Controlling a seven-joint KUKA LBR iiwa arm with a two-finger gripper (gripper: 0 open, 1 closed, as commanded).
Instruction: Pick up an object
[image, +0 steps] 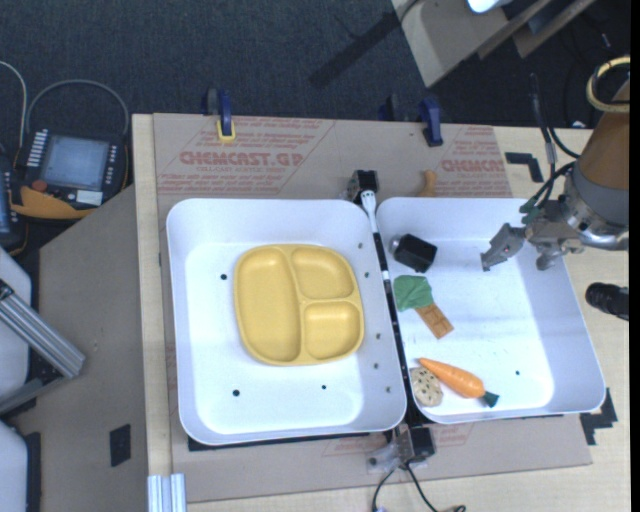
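Objects: black block (414, 252) just left of gripper (520, 248), carrot (452, 377) lower-left, all loose for picking | gripper: fingers spread apart, nothing held, poised over right bin (560, 350)

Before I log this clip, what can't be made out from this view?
- End effector, camera view: too small to tell whether it grips anything.
- Arm: cut off by the right edge.
- Speckled item: partly under the carrot.
- Brown piece: too small to identify.
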